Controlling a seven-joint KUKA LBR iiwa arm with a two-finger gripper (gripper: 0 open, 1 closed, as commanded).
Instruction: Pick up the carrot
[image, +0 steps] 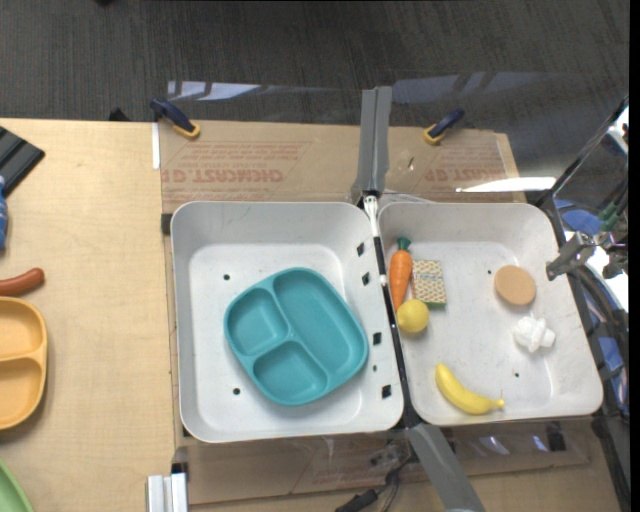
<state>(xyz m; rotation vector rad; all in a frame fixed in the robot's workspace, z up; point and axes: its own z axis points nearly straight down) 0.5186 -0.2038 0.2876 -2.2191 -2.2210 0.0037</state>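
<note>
Claw (566, 262) position: at the right rim of the right bin (480, 222), at the far right of the camera view; whether it is open or closed cannot be told, since that part is small and cluttered; nothing can be seen held in it. Carrot (400, 276) position: inside the right bin, against its left wall, next to the divider between the two bins; green top toward the far edge, orange tip toward the near edge, so the long axis runs roughly far-to-near, parallel to that wall. A yellow lemon (412, 317) touches or nearly touches the carrot's near tip; a patterned square block (430, 282) lies just beside its right flank. Governing relation: the carrot lies well apart from the claw, across the bin's width toward the view's left; judged requirement: traverse leftward, then close across the short axis, with little clearance on the wall side.
</note>
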